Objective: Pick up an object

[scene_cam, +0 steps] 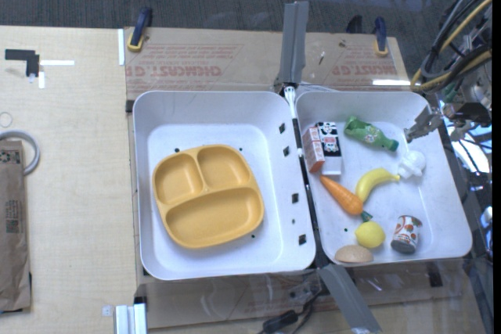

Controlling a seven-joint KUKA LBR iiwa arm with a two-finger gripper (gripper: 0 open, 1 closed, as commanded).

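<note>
Gripper sits at the right bin's far right edge — can't tell if its jaws are apart or together. Nearest pick is the green bottle, just left of it, long axis running left-right — banana lies below-left.

I see the candidates all lying in the right bin, loose and apart from the end effector. A green bottle lies on its side near the bin's far wall. A small carton sits by its left wall, with a carrot slanting just below. The banana curves mid-bin. Toward the near wall rest a lemon, a tan potato-like piece and a small tipped can.
</note>
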